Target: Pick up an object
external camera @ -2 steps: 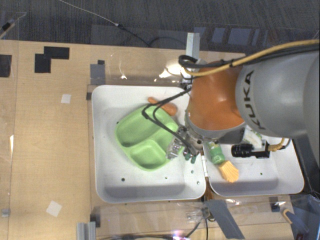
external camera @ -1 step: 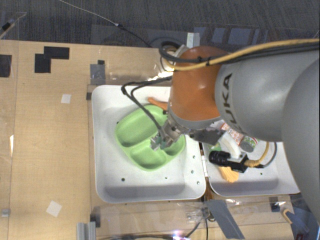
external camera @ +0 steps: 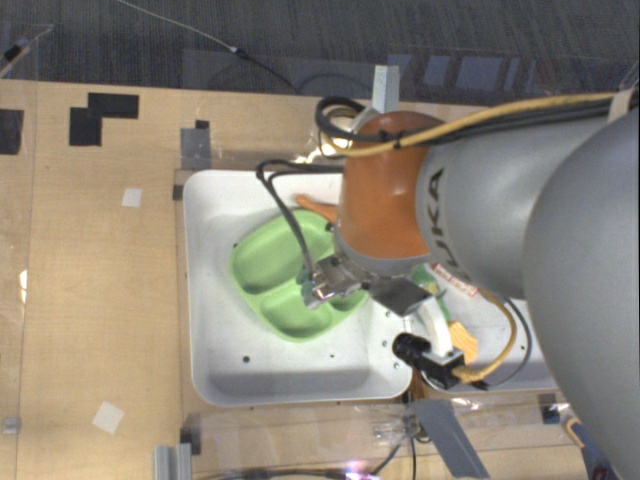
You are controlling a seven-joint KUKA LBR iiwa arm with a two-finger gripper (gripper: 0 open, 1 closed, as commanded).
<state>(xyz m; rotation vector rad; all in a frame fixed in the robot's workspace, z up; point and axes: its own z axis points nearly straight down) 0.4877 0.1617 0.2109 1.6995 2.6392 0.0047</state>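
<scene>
White bin (external camera: pixel 215 368) holds green tray (external camera: pixel 270 258); arm (external camera: pixel 480 218) hides end effector, state unclear.

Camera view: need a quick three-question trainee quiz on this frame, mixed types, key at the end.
1. True or false: the green divided tray lies in the left white bin.
2. Multiple choice: the tool is over which part of the tray? A) its left edge B) its right side, near the divider C) off the tray, over bare bin floor
3. Fill in: the band above the wrist is coloured ____.

Key: 1 true; 2 B; 3 orange.
</scene>
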